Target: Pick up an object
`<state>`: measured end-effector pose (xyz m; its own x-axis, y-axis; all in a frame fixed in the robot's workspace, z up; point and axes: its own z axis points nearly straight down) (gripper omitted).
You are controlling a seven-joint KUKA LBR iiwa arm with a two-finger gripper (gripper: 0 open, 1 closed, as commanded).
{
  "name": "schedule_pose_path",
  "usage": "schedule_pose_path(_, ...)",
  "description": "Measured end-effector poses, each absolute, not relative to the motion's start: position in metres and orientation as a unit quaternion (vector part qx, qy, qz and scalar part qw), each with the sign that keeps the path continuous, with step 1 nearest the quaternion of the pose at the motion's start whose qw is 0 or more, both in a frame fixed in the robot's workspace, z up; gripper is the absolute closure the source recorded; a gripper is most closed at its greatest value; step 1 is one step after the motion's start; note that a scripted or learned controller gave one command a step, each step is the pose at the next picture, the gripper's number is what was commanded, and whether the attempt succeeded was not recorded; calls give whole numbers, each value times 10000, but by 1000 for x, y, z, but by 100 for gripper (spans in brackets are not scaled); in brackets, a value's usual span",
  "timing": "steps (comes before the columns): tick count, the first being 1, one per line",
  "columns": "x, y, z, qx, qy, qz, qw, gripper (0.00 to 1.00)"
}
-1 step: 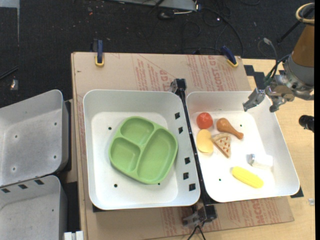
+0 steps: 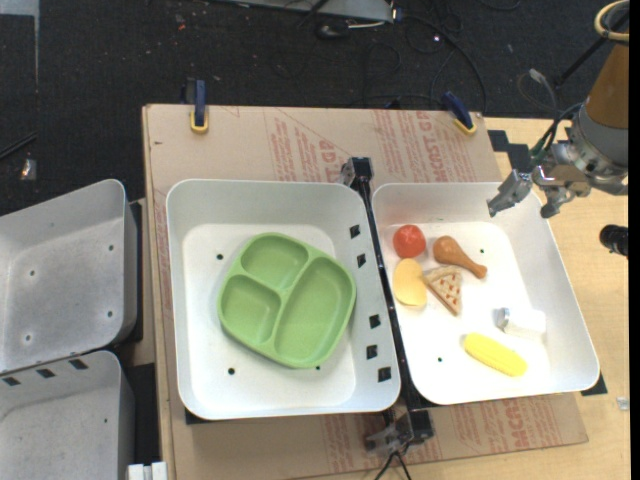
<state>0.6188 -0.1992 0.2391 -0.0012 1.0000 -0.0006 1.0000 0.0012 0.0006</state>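
Bins sit side by side under me: the left bin [image 2: 190,368] carries a green divided plate [image 2: 288,299], the right bin [image 2: 560,298] the small food pieces. My gripper [image 2: 530,196] hangs over the right bin's far right corner, fingers spread apart and holding nothing. Below it lie a yellow banana-like piece [image 2: 494,355], a pale yellow piece [image 2: 409,283], a drumstick [image 2: 459,255], a pizza slice [image 2: 445,289], a red tomato [image 2: 408,240] and a small white block [image 2: 521,319]
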Motion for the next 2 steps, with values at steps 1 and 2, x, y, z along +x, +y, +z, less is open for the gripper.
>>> schedule_pose_path(1, 618, -197, 175, 7072, 7071, -15, -21, 0)
schedule_pose_path(2, 619, -194, 131, 7067, 7075, -11, -13, 0)
